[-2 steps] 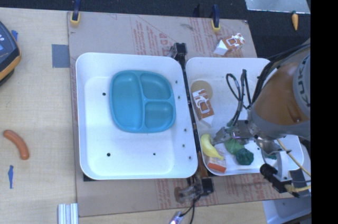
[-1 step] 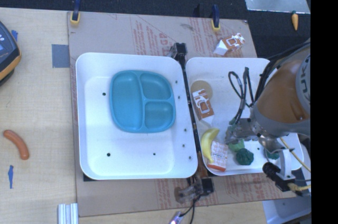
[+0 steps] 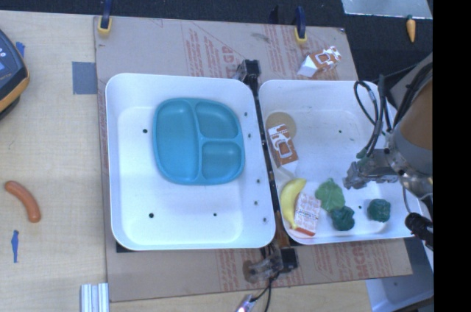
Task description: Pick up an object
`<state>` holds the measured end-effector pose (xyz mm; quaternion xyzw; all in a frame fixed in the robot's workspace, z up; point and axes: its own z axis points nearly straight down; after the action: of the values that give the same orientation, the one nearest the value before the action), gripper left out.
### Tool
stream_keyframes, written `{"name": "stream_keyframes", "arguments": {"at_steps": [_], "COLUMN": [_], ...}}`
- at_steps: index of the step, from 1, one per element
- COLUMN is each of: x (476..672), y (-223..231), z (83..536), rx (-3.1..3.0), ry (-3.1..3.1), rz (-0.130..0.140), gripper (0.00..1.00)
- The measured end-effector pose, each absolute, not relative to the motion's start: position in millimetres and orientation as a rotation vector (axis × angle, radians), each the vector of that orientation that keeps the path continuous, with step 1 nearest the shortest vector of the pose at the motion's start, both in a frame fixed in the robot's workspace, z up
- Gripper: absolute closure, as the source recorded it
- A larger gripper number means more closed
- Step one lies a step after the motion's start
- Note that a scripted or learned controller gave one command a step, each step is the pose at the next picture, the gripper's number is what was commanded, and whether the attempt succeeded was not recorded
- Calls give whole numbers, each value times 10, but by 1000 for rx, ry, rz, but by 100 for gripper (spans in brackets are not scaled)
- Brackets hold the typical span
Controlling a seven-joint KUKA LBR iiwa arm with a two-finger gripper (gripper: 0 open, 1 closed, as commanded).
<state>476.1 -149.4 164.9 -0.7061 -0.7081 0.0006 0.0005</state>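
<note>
broccoli floret point(image 3: 379, 210) | lies in right bin point(image 3: 324, 93), near corner | gripper point(image 3: 366, 174) hovers just beside it, you cannot tell its finger state | nothing lifted: your descent, grasp and lift remain

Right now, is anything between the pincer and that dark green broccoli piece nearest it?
Nothing visible. The pincer hangs over the right bin, and only bare white floor lies between it and the broccoli piece just below it in the camera view.
</note>
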Motion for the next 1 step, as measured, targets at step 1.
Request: {"name": "stream_keyframes", "arguments": {"at_steps": [1], "x": [4759], "y": [-1492], "z": [1646], "rx": [-2217], "ry": [-2223], "rz": [2], "gripper": [0]}}
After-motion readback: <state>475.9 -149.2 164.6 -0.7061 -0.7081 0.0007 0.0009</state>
